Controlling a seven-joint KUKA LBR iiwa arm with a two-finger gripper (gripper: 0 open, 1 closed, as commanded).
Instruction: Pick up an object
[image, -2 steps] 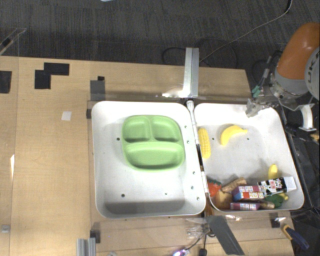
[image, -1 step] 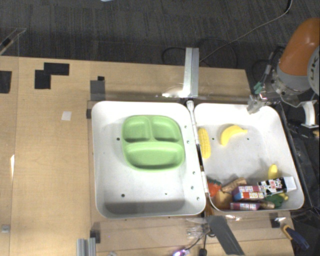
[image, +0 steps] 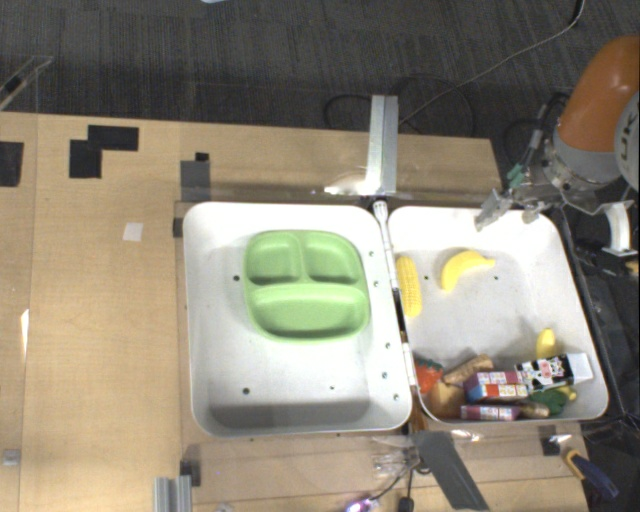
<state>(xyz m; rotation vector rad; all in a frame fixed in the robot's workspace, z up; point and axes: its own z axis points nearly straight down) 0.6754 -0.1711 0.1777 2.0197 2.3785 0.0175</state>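
Several items crowd the right bin's (image: 560, 250) near edge while the banana (image: 464, 267) lies alone mid-bin, and we can't tell the finger state of the gripper (image: 497, 207) at the far rim, so we risk a miss or a rim clip.

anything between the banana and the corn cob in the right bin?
Nothing: in the camera view, bare white bin floor separates the banana from the corn cob.
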